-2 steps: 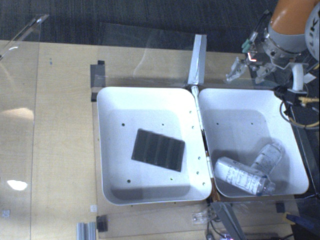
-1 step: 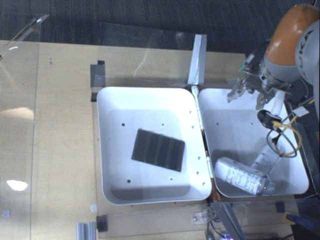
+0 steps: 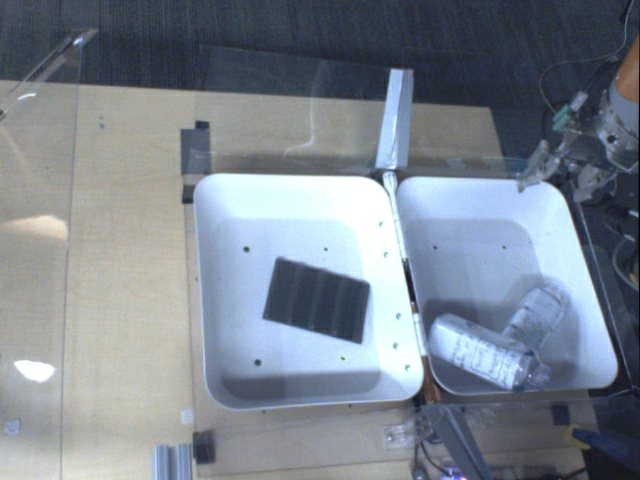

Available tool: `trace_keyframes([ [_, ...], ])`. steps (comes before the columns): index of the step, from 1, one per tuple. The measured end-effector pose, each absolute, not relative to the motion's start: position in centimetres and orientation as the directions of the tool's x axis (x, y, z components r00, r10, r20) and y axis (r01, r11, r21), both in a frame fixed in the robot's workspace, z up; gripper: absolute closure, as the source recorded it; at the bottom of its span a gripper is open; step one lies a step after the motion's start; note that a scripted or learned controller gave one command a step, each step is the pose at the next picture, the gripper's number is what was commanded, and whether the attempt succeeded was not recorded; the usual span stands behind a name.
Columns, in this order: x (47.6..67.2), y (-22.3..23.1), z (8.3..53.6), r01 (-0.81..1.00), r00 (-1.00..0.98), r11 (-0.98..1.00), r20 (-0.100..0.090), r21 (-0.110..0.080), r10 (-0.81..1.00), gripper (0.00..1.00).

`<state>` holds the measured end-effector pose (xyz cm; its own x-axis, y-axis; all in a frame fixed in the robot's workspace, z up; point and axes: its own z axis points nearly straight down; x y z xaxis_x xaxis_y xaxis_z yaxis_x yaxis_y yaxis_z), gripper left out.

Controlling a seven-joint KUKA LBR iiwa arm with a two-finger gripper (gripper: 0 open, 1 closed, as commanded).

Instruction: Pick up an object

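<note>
A dark grey ribbed rectangular pad [image 3: 317, 299] lies flat in the middle of the left bin [image 3: 225, 218]. In the right bin [image 3: 470, 213], a clear plastic bottle with a white label [image 3: 483, 353] lies on its side near the front. A clear crumpled plastic cup [image 3: 538, 313] leans against the bottle's right end. My gripper [image 3: 560, 175] hangs over the far right corner of the right bin, well away from the bottle and cup. It is open, with nothing between its fingers.
A metal divider post [image 3: 395, 118] stands behind the seam between the bins. Clear acrylic panels [image 3: 60, 168] border the wooden bench on the left. Cables [image 3: 590, 78] trail beside the arm at the upper right.
</note>
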<state>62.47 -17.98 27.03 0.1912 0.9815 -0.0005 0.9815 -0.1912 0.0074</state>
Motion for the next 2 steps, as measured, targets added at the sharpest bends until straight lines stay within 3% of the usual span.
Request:
trace_keyframes([
  [1,61.6,-18.9,19.8,0.974,0.229,-0.229,0.0,0.003,0.974,0.0],
  [2,50.6,-16.2,8.9,0.985,0.174,-0.174,0.001,0.011,0.985,0.0],
])
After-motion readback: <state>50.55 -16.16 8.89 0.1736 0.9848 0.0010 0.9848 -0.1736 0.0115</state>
